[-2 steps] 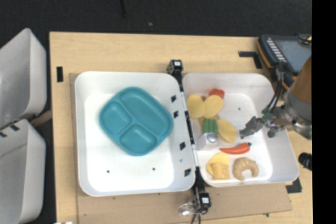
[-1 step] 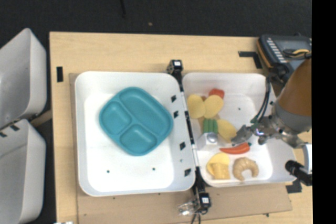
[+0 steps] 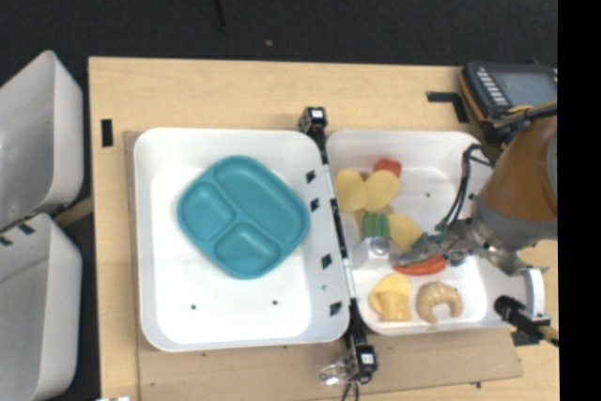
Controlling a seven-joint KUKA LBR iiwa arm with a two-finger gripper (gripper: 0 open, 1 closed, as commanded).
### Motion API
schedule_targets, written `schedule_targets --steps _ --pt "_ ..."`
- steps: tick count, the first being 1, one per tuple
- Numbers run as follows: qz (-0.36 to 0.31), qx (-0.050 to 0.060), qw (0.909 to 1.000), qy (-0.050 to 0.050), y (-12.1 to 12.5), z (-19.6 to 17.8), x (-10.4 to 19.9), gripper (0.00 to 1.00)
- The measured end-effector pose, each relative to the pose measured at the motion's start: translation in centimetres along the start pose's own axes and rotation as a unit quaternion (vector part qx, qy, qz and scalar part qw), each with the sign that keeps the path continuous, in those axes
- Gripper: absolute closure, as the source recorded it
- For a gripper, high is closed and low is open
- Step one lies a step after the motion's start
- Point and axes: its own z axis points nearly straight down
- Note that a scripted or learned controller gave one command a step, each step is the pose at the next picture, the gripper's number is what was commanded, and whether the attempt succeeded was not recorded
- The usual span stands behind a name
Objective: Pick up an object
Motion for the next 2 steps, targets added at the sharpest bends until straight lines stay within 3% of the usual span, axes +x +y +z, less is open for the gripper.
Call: schedule_targets --steps 1,2 --pt "0.002 0.000 1.0000 0.000 0.0 -1.0 -0.1 1.00" --pt "0.000 -0.001 1.0000 -0.001 0.0 -5.2 -0.4 1.00"
